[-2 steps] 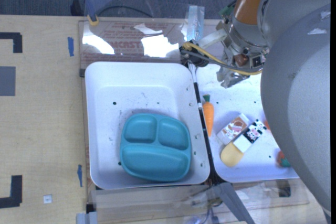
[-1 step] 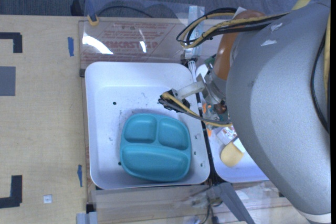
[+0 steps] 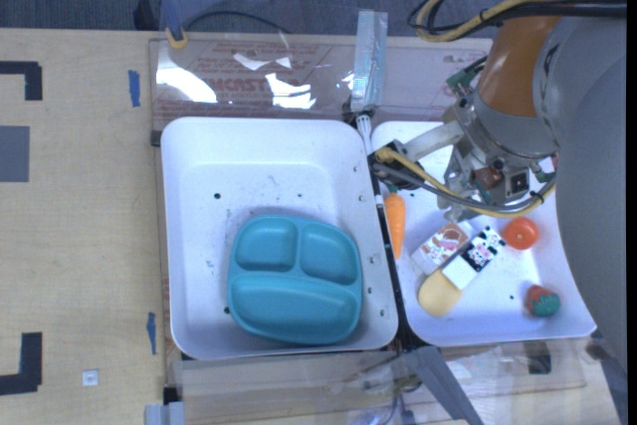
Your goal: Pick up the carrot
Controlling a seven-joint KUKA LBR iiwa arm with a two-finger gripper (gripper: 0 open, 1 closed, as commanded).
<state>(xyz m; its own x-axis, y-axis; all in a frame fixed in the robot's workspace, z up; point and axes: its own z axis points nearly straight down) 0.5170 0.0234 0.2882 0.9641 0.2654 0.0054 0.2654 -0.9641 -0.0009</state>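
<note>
Teal tray (image 3: pixel 296 279) in left bin (image 3: pixel 189 164)

no legible text or labels

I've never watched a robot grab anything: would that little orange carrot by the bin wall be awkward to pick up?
Probably somewhat. The carrot looks smooth and tapered, so it may slip or roll. It lies along the right bin's left wall, leaving little room on that side. It looks like a stiff toy, unlikely to bend.

A single fixed camera is mounted above the worktop (image 3: pixel 70 244), looking down at a slant; both white bins (image 3: pixel 189 154) fall within frame. The arm (image 3: pixel 557 45) enters from the right edge; range is moderate.
</note>
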